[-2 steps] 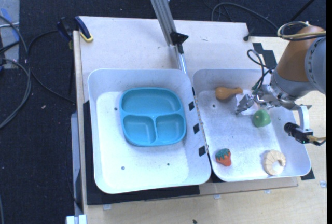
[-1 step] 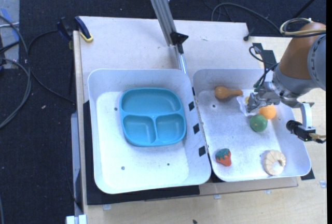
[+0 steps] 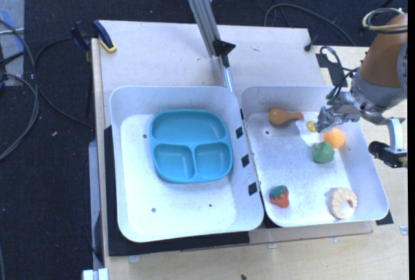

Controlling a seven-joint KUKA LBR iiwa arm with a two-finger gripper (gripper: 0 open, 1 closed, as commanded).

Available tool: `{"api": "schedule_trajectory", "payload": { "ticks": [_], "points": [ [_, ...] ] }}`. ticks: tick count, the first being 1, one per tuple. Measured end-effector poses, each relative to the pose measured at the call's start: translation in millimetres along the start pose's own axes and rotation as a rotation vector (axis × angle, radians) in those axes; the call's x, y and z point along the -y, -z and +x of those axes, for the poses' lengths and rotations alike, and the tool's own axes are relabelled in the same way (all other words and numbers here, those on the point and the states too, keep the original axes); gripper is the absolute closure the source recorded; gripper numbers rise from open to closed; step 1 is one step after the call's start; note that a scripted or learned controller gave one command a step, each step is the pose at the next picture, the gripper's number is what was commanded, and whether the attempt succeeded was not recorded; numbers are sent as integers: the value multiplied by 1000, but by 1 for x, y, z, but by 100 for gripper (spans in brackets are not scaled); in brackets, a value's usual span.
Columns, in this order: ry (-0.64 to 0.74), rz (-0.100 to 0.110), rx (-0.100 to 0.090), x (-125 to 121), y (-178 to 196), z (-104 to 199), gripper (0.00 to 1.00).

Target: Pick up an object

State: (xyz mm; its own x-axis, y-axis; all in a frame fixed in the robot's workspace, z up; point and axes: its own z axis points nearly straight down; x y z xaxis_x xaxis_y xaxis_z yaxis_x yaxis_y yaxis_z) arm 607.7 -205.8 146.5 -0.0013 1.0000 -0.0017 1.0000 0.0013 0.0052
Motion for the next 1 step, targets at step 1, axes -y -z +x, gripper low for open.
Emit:
{"api": "schedule_trajectory", "payload": {
  "ticks": [1],
  "points": [
    [1, -1, 1, 1, 64, -1, 100]
  ]
}}
